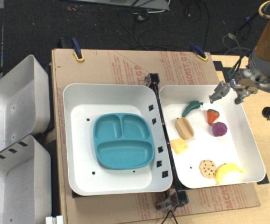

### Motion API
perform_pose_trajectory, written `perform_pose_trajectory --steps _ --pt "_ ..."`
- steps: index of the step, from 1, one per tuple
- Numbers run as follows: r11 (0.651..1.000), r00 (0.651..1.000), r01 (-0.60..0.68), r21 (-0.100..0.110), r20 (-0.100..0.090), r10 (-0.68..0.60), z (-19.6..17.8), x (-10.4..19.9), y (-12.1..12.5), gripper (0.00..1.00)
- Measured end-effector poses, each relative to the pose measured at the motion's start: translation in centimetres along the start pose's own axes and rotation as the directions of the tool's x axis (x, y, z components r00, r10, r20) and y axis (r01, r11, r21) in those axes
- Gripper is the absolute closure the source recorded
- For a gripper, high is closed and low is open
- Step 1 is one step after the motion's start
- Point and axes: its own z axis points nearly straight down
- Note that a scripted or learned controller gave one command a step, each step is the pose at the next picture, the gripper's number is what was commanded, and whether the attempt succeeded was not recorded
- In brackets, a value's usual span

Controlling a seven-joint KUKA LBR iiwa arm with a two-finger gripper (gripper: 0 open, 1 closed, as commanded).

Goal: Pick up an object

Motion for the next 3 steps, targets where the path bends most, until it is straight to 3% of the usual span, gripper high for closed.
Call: perform_pose_trajectory --steps 1,3 --pt "1.000 1.000 0.003 -0.012 0.003 -0.003 -0.7 0.1 0.2 0.00" --pt "1.000 1.000 0.006 -0.007 0.001 -0.006 9.8 1.4 1.0 0.00"
